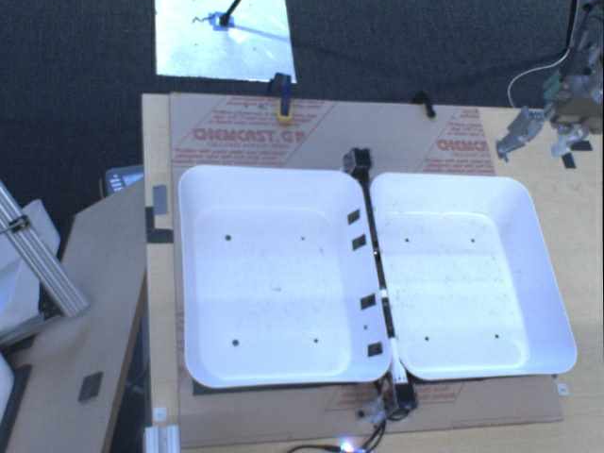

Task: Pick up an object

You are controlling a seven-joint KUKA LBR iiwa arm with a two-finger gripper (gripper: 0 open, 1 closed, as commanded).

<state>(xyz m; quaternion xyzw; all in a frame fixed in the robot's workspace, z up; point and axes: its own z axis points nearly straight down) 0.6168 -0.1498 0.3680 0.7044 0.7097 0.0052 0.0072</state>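
Observation:
My gripper (536,149) hangs at the far right, above the cardboard just behind the back right corner of the right bin (543,253). Its two fingers are spread apart, open, with nothing between them. The left bin (193,281) lies beside the right one, and their rims meet in the middle. White floors with a few small dark dots and specks are what I see inside both bins.
Both bins rest on a printed cardboard sheet (245,130) on the bench. Black clips (359,243) run along the seam between the bins. A shiny metal plate (222,26) lies behind the bench, and an aluminium rail (42,262) slants at the left.

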